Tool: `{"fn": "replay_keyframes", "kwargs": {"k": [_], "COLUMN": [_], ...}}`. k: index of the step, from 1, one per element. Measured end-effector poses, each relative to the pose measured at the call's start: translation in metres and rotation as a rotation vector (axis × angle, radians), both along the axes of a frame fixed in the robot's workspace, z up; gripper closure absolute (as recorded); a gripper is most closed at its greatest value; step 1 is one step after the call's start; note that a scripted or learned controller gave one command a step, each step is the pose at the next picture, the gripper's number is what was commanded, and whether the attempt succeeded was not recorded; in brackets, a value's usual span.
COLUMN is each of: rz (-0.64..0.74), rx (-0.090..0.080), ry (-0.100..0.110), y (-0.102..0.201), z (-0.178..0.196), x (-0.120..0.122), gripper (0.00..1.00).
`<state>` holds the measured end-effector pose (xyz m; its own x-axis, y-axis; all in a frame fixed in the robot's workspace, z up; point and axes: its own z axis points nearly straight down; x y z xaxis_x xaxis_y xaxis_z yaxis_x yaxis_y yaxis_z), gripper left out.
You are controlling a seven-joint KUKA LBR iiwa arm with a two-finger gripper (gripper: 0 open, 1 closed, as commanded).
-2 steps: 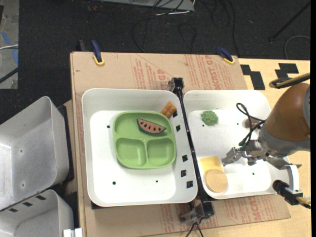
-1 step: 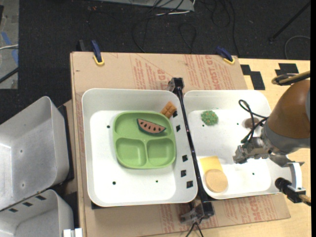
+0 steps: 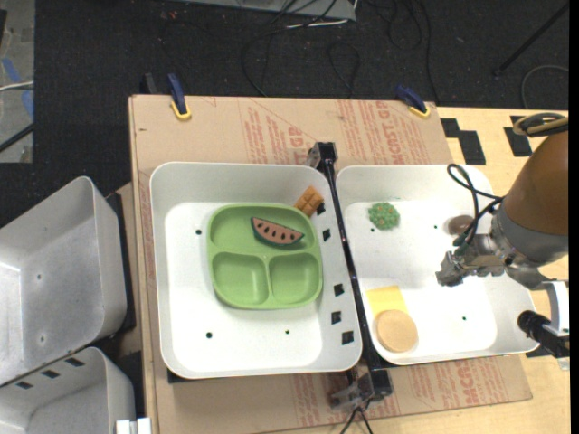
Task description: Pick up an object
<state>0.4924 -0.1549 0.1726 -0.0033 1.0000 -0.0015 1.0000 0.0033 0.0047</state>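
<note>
In the right bin [image 3: 425, 177] lie a green bumpy ball [image 3: 384, 215], a yellow square block [image 3: 384, 298] and a tan round cookie [image 3: 396, 330]. My gripper [image 3: 450, 274] hangs low over the right side of this bin, right of the yellow block and apart from it. Nothing shows between its fingers. The left bin [image 3: 181, 269] holds a green divided plate [image 3: 237, 287] with a watermelon slice [image 3: 277, 232] in its top compartment. A small orange piece [image 3: 310, 202] lies by the plate's upper right corner.
A black divider [image 3: 344, 269] runs between the two bins. Grey plastic tubs [image 3: 54, 269] stand off the bench to the left. Cables trail from the wrist over the right bin's far side. The cardboard bench top [image 3: 271, 120] is clamped at the back.
</note>
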Motion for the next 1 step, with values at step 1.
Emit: {"fn": "replay_keyframes", "kwargs": {"k": [1], "rz": [0.0], "rx": [-0.001], "ry": [-0.001], "y": [-0.0059], "z": [0.0443], "x": [-0.0003], "gripper": [1.0]}}
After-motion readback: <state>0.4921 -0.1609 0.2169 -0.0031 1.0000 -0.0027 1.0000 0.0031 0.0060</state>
